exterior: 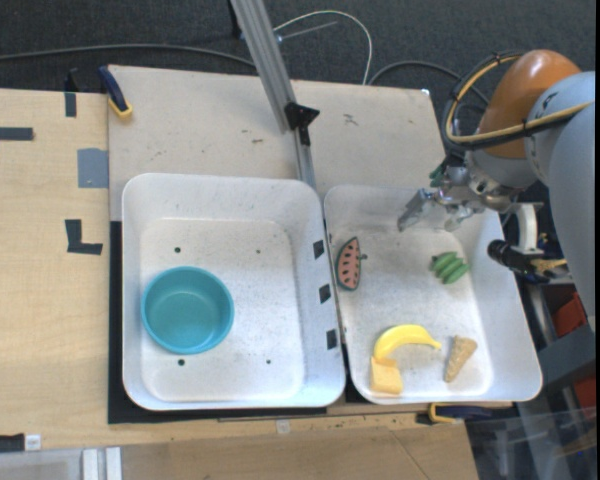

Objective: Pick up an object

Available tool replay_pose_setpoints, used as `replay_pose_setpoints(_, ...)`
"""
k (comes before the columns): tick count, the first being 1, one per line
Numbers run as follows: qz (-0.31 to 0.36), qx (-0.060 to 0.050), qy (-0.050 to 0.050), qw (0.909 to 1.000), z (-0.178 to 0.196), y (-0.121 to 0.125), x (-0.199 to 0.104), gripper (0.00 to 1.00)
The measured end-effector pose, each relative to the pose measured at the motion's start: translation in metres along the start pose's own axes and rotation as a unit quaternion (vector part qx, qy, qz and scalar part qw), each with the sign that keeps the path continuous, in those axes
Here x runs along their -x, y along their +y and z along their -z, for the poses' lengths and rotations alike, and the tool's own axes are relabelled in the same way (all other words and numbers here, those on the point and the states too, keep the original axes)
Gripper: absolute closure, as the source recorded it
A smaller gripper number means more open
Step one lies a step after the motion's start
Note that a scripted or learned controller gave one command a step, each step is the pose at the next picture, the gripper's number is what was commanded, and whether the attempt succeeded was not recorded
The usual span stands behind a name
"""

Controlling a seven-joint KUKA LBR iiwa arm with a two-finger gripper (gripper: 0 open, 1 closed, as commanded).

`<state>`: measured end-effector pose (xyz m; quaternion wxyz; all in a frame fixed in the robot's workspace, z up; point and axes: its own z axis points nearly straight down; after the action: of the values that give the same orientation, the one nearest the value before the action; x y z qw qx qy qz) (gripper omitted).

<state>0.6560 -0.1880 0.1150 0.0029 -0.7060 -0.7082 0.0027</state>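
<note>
The right bin (pixel 500 298) holds a watermelon slice (pixel 349 263) by its left wall and a green pod-like toy (pixel 448 266) right of centre. A banana (pixel 405 340), a yellow block (pixel 385 376) and a waffle cone (pixel 460 358) lie near the bin's front. My gripper (pixel 432 218) hangs over the far part of this bin, just above and left of the green toy. Its fingers are spread open, and nothing sits between them.
In the left bin (pixel 230 193) a blue bowl (pixel 187 310) rests at the front left. A slanted metal pole (pixel 270 58) crosses the back of the bench and ends at the divide between the bins. Cables loop behind the right bin.
</note>
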Motion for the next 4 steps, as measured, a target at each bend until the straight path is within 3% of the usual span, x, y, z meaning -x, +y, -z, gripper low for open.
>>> replay_pose_setpoints(1,0.0,0.002,-0.001,1.0,-0.029,0.0,-0.001,0.0)
replay_pose_setpoints(2,0.001,0.003,-0.001,1.0,-0.016,0.0,-0.002,1.0)
replay_pose_setpoints(4,-0.001,0.006,-0.001,1.0,0.094,0.003,-0.006,1.0)
